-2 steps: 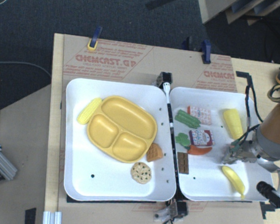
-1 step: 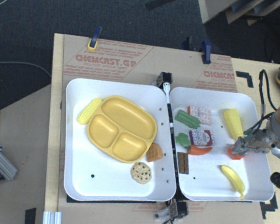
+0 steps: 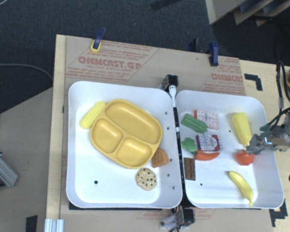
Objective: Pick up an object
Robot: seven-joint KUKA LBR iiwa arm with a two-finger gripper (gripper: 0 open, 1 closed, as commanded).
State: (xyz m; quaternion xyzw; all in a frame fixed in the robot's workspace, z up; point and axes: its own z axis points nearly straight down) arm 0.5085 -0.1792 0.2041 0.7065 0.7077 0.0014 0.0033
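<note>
Gripper sits just above the tomato in the right bin (likely lining up a grasp); finger state unreadable.

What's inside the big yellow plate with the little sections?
The yellow plate has three sections, and all look bare. The corn lies beside its left rim and a brown piece touches its lower right edge. What's underneath is covered.
</note>
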